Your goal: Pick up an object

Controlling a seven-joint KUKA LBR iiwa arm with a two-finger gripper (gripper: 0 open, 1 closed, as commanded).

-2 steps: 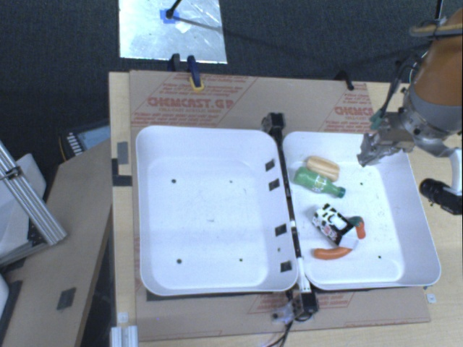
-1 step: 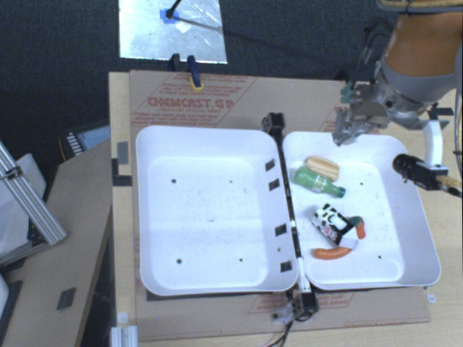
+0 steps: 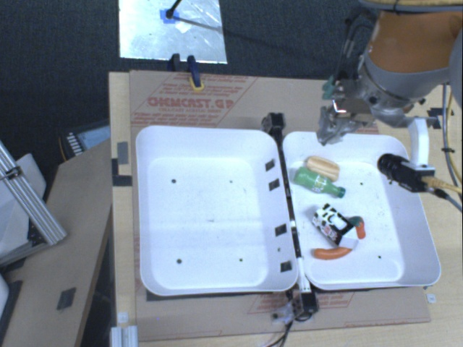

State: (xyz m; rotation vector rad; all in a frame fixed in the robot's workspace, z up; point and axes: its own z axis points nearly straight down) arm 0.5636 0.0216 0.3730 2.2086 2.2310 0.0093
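Hovering above the right bin's [image 3: 405, 266] far edge, the tool [image 3: 331, 132] is positioned to descend on the bun [image 3: 323, 167]; finger state cannot be determined.

Lighting was bright, even, overhead. The two shallow white plastic bins [image 3: 210, 215] read near overexposed, with only soft shadows along their inner walls. The crinkled silver foil sheet [image 3: 172, 20] past the bench's far edge showed patchy glare. Overall image was soft and grainy; the dark floor lacked detail.
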